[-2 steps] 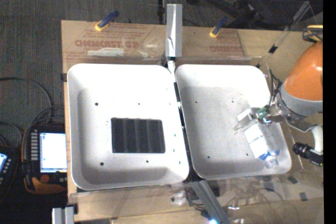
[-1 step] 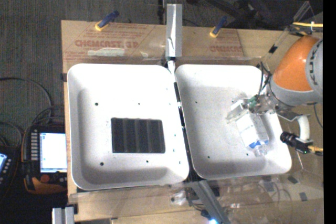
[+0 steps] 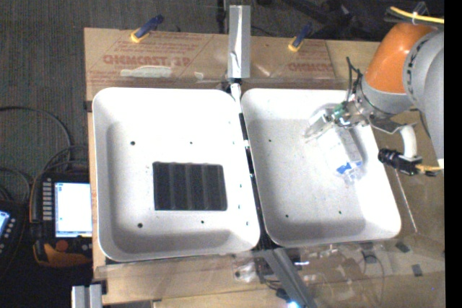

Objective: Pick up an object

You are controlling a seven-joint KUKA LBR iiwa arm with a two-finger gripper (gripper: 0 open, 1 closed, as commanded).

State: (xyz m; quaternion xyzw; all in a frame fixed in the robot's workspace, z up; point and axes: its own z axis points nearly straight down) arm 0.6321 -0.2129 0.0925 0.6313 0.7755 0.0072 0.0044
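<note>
A clear plastic bottle (image 3: 349, 153) with a small blue label lies in the right bin (image 3: 303, 220), toward its far right part. My gripper (image 3: 333, 117) hangs over the bin's far right corner, just above the upper end of the bottle, below the orange band of the arm. Its pale tip blends with the clear plastic, so I cannot make out whether anything is held. A black ribbed rectangular tray (image 3: 190, 186) lies flat in the middle of the left bin (image 3: 119, 126).
The two white bins meet at a raised rim (image 3: 245, 148) in the middle. A metal post (image 3: 238, 43) and two clamps stand on the board behind the bins. The arm fills the space past the right bin's right wall.
</note>
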